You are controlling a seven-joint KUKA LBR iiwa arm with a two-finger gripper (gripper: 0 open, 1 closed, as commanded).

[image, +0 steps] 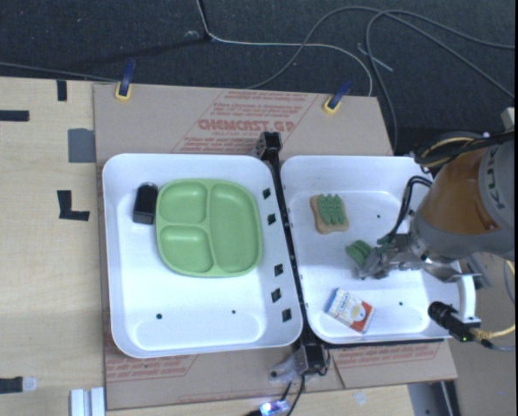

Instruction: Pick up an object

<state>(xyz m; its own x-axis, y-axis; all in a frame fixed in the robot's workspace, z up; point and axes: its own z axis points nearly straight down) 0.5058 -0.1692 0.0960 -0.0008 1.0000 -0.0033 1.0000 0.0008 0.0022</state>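
Observation:
The right bin (385, 173) holds three things. A tan biscuit-shaped piece with a green ridged top (329, 213) lies near its back left. A small green object (359, 251) sits in the middle. A white, blue and red packet (349, 309) lies near the front wall. My gripper (373, 265) comes in from the right and is low in the bin, right beside the small green object, its tips touching or almost touching it. Whether anything sits between its fingers is hidden from this angle.
The left bin (120, 232) carries a green three-compartment plate (210, 228) and a small black block (145, 203) at the plate's left. A black divider with clips (281, 250) separates the bins. The arm's orange band (462, 199) overhangs the right bin's right side. Cables run behind.

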